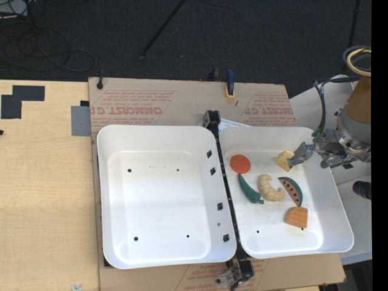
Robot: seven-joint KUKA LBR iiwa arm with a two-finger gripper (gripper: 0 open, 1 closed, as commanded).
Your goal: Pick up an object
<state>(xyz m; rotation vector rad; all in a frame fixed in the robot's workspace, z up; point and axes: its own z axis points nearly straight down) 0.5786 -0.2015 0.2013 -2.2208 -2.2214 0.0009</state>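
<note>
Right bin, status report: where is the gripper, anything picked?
Gripper at right bin's upper right edge, beside yellow block. Nothing seen between fingers. Red disc, green pod, cream piece, watermelon slice, orange block lying loose.

Cardboard sheet (182, 105) beneath both bins; blue clamp (230, 83) on its far edge; black cables (36, 41) beyond.

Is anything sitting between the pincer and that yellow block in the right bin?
Nothing visible does. The pincer sits right beside the yellow block, at its right edge, near the right bin's far wall. The red disc, green pepper, cream piece and watermelon slice all lie nearer the camera.
</note>
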